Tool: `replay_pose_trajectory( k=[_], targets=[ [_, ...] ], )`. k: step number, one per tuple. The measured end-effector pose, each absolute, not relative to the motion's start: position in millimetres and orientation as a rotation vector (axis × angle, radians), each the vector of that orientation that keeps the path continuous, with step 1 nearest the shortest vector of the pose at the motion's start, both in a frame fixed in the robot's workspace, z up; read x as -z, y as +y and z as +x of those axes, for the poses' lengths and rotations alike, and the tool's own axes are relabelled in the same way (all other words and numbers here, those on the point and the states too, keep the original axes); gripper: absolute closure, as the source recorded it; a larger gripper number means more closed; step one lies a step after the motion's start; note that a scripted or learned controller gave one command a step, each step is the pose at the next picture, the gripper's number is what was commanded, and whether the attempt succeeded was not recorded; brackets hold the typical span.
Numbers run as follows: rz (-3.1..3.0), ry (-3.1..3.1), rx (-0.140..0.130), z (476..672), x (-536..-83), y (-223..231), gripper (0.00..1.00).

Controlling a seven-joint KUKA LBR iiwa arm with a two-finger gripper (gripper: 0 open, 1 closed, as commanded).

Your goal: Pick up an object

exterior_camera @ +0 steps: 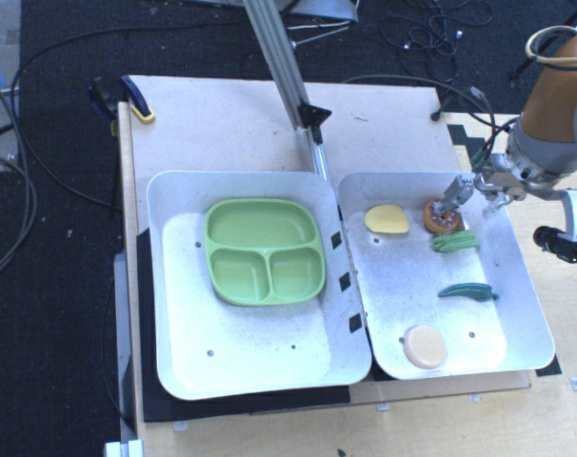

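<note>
The right bin (384, 298) holds several small things: a yellow lump (387, 220), an orange-red round piece (442, 218), a light green pod (455, 243), a dark teal pod (467, 292) and a cream disc (425, 347). My gripper (472, 198) hangs over the bin's far right corner, open, with nothing between its fingers. One fingertip (454, 198) sits just above and right of the orange-red piece. The light green pod lies right below that piece, touching it or nearly so.
A green three-compartment plate (266, 251) lies in the left bin (174, 350). A slanted metal pole (279, 50) crosses the bench's far side above the gap between the bins. Cables trail over the dark floor around the bench.
</note>
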State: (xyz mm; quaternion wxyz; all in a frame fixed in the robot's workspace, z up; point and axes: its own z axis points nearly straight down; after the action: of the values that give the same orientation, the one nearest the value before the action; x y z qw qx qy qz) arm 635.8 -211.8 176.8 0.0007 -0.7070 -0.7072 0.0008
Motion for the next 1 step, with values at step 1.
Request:
replay_pose_trajectory(
  k=[1],
  targets=[
    [-2.221, -2.221, -0.002, 639.9, -117.7, -218.1, 0.0]
  ],
)
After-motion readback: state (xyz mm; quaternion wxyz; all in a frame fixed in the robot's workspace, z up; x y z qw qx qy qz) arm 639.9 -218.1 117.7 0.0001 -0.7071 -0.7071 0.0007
